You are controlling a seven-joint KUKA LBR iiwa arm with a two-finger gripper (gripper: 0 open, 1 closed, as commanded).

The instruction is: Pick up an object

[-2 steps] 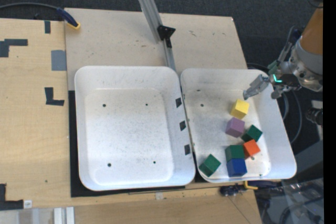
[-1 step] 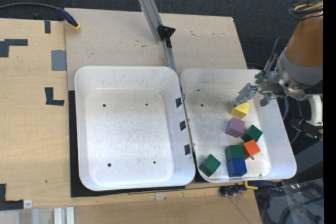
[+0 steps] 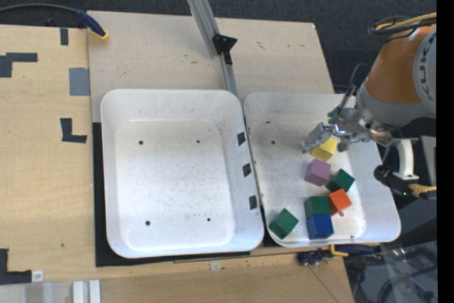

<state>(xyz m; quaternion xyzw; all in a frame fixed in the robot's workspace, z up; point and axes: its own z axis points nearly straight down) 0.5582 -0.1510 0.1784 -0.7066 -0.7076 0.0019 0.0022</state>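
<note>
My gripper (image 3: 325, 141) hangs over the middle of the right bin (image 3: 284, 117), reaching in from the right. A yellow block (image 3: 325, 149) sits right at its fingertips; whether the fingers clasp it I cannot tell. Just below lies a purple block (image 3: 318, 172). Further toward the front are a dark green block (image 3: 342, 180), an orange block (image 3: 340, 201), a green block (image 3: 317, 206), a blue block (image 3: 320, 226) and another green block (image 3: 284, 222) near the front left corner.
The left bin (image 3: 170, 174) stands beside the right one, on the wooden bench. A slanted metal bar (image 3: 202, 7) with a black clamp runs down from the top to the gap between the bins. A blue-and-yellow clamp (image 3: 92, 25) lies at the back left.
</note>
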